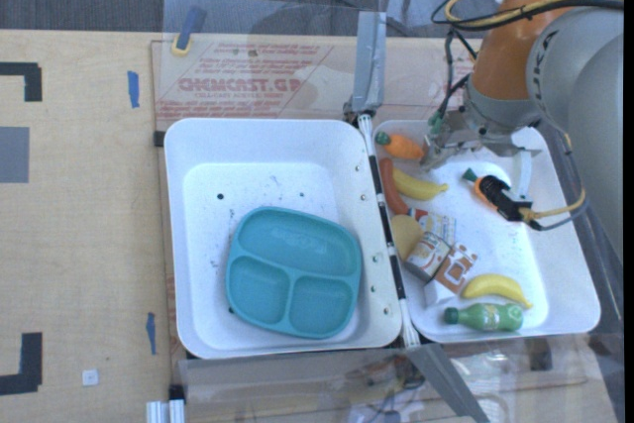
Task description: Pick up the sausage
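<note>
The gripper is hovering at the right bin's far left corner, beside the carrot; whether it grips anything, I cannot tell. The sausage is lying along the bin's left wall, touching a banana.

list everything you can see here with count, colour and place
tray: 1, teal, three compartments, left bin
bins: 2, white, side by side
sausage: 1, reddish, right bin along left wall
carrot: 1, orange, right bin far corner
bananas: 2, yellow, one by the sausage, one near the bottle
bottle: 1, green, right bin near edge
cartons: 2, small, printed, right bin middle
arm: 1, grey, orange band, over right bin
tool: 1, beside the carrot
</note>
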### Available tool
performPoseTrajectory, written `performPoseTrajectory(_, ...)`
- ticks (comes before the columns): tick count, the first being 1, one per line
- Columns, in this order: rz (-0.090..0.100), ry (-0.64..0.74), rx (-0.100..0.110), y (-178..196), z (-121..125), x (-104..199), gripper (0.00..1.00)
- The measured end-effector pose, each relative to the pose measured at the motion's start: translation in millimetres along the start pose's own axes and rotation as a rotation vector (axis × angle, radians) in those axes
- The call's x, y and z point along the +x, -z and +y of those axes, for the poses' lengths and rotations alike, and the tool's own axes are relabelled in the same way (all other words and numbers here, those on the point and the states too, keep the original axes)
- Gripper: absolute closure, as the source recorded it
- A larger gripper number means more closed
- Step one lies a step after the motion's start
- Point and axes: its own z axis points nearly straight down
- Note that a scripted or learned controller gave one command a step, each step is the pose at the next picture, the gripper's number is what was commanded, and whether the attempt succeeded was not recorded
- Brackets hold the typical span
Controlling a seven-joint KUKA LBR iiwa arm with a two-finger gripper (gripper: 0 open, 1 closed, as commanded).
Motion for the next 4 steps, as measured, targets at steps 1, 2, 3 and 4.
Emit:
performPoseTrajectory(1, 0.000, 0.000, 0.000, 0.0, 0.1, 0.1, 0.00)
performPoseTrajectory(2, 0.002, 0.059, -0.004, -9.8, -49.3, 10.7, 0.00)
performPoseTrajectory(3, 0.004, 0.109, 0.003, 41.8, -75.9, -46.4, 0.00)
performPoseTrajectory(4, 0.006, -0.068, 0.007, -5.9, -90.2, -96.3, 0.00)
